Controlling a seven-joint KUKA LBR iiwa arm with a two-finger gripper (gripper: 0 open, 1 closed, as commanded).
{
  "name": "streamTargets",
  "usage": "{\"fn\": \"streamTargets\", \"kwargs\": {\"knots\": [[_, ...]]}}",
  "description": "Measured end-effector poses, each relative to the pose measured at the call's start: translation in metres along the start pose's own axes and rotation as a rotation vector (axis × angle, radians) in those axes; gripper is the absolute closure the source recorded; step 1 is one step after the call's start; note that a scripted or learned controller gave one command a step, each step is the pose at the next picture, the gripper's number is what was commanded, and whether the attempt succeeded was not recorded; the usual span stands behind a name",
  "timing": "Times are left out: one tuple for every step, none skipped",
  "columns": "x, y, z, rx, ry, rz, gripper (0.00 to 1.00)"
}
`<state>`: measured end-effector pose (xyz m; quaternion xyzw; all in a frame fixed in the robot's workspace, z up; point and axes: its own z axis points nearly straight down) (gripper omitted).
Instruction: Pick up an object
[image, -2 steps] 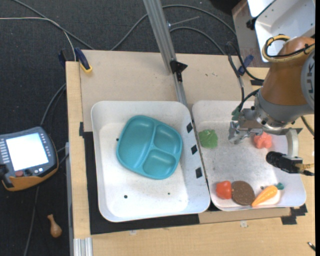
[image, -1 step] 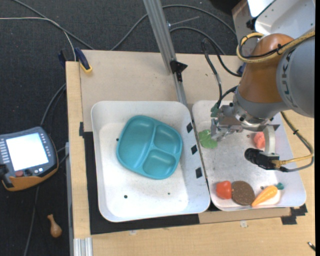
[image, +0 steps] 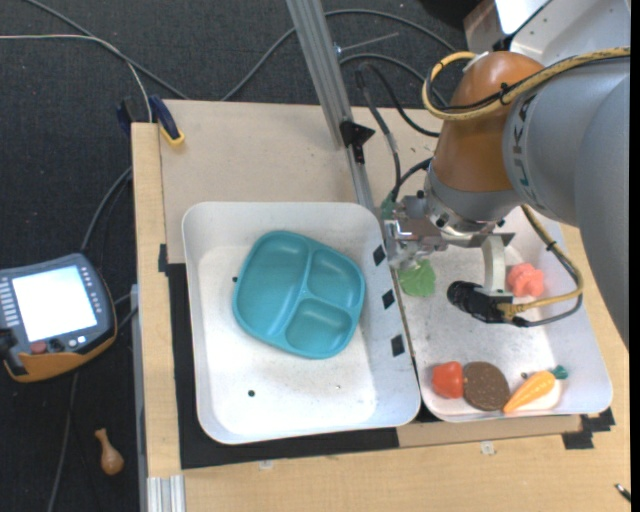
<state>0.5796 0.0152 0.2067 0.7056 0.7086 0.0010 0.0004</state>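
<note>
My gripper (image: 409, 252) hangs over the left part of the right bin (image: 570, 345), close to the wall between the two bins. Just below it a small green object (image: 419, 280) lies on the bin floor, its top edge partly covered by the gripper. Further right a pink object (image: 525, 280) sits near the bin's far side. Along the front of that bin lie a red tomato-like piece (image: 449, 379), a brown round patty (image: 485, 386) and an orange carrot (image: 530, 390).
The left bin (image: 215, 400) holds a teal divided plate (image: 299, 292). A black cable loop (image: 480, 301) hangs from the arm over the right bin. A metal post (image: 330, 85) rises behind the bins. A teach pendant (image: 50, 315) lies off the bench, left.
</note>
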Motion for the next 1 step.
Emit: {"fn": "streamTargets", "kwargs": {"knots": [[0.0545,0.028,-0.0017,-0.001,0.002,-0.003,1.0]]}}
